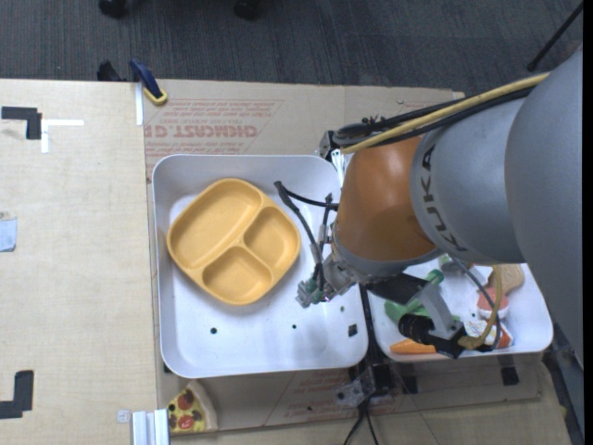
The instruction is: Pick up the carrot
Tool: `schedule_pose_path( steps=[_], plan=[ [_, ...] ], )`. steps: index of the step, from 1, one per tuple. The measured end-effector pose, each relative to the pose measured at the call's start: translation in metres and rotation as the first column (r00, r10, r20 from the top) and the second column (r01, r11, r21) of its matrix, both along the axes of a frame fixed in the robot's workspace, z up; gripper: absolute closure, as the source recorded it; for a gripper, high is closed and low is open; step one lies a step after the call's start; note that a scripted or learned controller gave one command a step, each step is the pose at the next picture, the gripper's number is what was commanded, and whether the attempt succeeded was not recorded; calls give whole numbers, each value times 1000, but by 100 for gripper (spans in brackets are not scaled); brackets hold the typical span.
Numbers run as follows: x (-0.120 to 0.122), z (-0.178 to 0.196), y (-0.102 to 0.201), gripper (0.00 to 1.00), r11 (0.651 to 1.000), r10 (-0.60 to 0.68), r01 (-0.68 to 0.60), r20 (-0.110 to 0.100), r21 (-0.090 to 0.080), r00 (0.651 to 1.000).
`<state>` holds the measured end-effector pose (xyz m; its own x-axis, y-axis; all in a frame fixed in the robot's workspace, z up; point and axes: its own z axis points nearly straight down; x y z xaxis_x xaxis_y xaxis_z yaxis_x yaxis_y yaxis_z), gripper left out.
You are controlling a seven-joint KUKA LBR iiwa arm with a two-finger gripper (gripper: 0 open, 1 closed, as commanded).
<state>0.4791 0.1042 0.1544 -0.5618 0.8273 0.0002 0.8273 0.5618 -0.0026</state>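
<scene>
Looked like the approach step, with the pick itself not yet made. Judged so from where the end effector hung: low over the right-hand edge of the left bin, just beside the yellow divided plate and not over the target at all. Could not tell whether spread or pressed together, since the orange band and the bulk of the arm crowded that part of the view. Saw nothing orange at its tip.

Found the carrot, or what was probably the carrot, as a small orange sliver lying flat near the front wall of the right bin, partly tucked among dark and green clutter. Sat across the divide between the two bins from the end effector, toward the front of the surface and to the right, near but clearly apart from it.

Called next for a shift over the shared rims into the right bin, a line-up across the carrot's narrow width, then a straight descent. Risked catching a neighbouring piece instead, given how tightly the carrot was hemmed in.
</scene>
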Motion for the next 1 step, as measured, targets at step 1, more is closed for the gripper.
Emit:
schedule_pose_path(
  steps=[1],
  plan=[
    [2, 83, -20, 100, 962, 274, -274, 5, 0, 962]
  ],
)
